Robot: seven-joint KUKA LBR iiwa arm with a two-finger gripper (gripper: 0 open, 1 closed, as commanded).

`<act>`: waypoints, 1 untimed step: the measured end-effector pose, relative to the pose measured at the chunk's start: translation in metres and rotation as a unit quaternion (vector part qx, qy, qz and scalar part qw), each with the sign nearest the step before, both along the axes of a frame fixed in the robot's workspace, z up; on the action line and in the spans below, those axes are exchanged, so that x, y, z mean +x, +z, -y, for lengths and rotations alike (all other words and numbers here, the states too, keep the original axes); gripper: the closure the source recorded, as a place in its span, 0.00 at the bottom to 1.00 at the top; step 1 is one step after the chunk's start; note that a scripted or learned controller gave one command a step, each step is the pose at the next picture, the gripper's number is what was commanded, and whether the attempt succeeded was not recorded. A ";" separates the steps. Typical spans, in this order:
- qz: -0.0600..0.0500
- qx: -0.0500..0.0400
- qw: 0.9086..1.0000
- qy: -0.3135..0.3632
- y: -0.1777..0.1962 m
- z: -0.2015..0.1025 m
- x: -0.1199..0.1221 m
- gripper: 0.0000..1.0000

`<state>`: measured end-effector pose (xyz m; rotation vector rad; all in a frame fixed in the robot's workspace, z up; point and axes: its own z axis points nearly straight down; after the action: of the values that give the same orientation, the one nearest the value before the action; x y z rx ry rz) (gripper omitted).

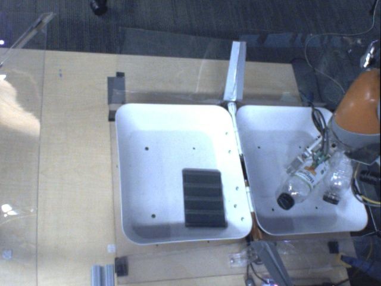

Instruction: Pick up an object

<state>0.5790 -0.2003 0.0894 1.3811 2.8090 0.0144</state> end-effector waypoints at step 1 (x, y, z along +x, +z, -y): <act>0.004 0.002 1.000 -0.001 0.012 -0.004 0.003 1.00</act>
<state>0.5824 -0.1968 0.1016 1.3816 2.8035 0.0260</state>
